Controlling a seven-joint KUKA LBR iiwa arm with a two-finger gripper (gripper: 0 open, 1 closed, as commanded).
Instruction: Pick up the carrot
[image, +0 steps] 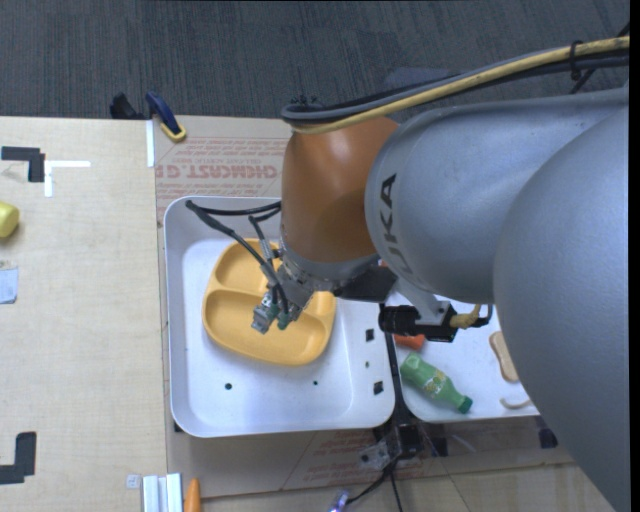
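Note:
The carrot (410, 340) shows as a small orange piece at the left edge of the right bin (470, 412), mostly hidden under the arm and a black bracket. My gripper (272, 318) hangs well to the left of it, over the yellow divided plate (240, 320) in the left bin (200, 400). I see nothing in the gripper.
A green bottle (435, 385) lies in the right bin just below the carrot, with beige pieces (502, 356) further right. The arm's bulk covers most of the right bin. A yellow object (6, 220) sits at the bench's left edge and a blue clamp (165, 115) at the back.

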